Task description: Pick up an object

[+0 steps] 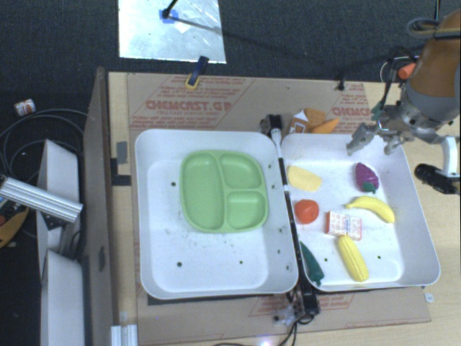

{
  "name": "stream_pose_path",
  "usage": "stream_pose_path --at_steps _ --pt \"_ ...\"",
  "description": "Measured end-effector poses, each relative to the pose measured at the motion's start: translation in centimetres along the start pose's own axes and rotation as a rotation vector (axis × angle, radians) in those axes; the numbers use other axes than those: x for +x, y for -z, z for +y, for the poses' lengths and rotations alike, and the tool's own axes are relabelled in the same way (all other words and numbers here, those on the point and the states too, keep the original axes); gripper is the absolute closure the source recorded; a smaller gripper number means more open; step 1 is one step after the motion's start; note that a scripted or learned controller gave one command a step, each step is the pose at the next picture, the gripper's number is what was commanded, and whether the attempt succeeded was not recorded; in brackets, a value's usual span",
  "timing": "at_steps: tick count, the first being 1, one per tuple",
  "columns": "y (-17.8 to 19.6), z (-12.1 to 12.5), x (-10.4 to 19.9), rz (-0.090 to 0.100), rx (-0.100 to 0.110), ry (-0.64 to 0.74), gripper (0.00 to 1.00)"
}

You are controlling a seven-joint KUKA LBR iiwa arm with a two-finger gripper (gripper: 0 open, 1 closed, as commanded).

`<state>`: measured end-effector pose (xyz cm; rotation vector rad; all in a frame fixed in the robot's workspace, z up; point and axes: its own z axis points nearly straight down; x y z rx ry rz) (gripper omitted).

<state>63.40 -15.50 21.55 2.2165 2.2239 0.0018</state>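
My gripper point(376, 142) hangs over the far edge of the right bin point(414, 229), its two fingers spread apart with nothing between them. Below it in the bin lie a purple eggplant point(366, 176), a yellow banana point(372, 208), a corn cob point(353, 257), a red tomato point(307, 211), a pale yellow piece point(305, 179), a small red and white packet point(344, 224) and a dark green item point(311, 262) at the bin's left wall. The eggplant is the nearest to the gripper, a little toward the front.
The left bin point(166, 265) holds a green divided plate point(222, 192). An orange object point(318, 122) lies on the cardboard behind the right bin. A black clamp point(274, 125) sits where the bins meet. Cables and a metal bar point(39, 199) lie at the left.
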Motion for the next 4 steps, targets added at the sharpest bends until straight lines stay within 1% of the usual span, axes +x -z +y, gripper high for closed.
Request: stream_pose_path --at_steps 1,2,3,4 --pt "-4.3 -1.0 -2.7 -0.001 0.002 -0.004 0.00" --pt "-13.6 0.0 -5.1 0.000 0.006 -0.003 0.00" --pt "-11.9 0.3 -5.0 -0.002 -0.004 -0.001 1.00" --pt "-3.6 0.4 1.6 0.001 -0.007 0.007 1.00"
